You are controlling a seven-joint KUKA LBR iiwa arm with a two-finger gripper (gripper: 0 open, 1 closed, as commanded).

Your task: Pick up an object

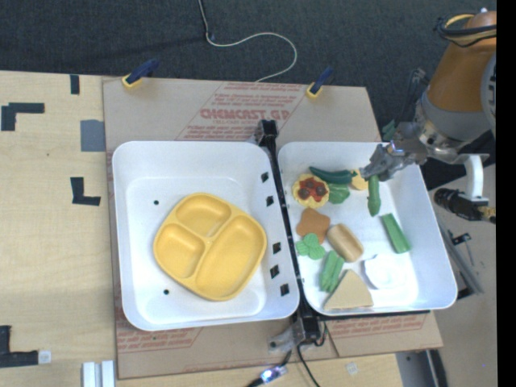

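I hold gripper (379, 168) above right bin (431, 240), far edge. Finger state: cannot tell. Nearest target, by my judgement: slim green bean (374, 195), upright in view, just below gripper, beside dark green pod (330, 174). Descend straight, centre over bean, avoid bin wall. Bean narrow, smooth, likely to slip; grip across the width.

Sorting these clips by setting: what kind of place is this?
Likely a robot lab bench: two white bins on cardboard, toy food in the right one, a yellow divided plate in the left.
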